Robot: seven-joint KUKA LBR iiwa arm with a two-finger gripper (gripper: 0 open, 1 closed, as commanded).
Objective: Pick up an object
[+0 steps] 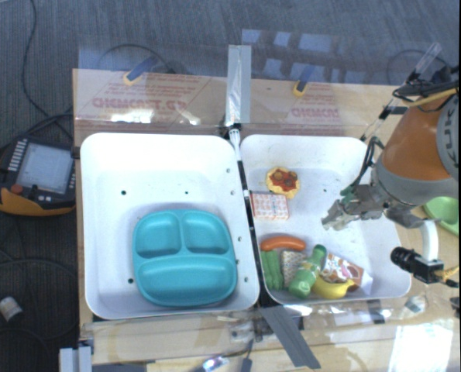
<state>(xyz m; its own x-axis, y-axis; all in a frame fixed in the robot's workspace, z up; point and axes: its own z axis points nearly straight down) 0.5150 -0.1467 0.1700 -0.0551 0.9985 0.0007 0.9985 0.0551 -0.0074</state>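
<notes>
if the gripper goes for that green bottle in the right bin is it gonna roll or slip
Probably both. The green bottle looks rounded and smooth, so it may slip between the fingers or roll if nudged. It lies tilted against the banana and a snack packet, so pushing it would likely shift those too. As a small toy, it is probably light. The gripper hovers above the pile.

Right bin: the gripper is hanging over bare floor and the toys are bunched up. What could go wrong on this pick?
The gripper sits above bare floor of the right bin; closing here would likely catch nothing. The banana, green bottle and hot dog crowd the near corner, so a grasp there may snag two things or slip. That pile also hugs the bin wall, risking a knock.
</notes>
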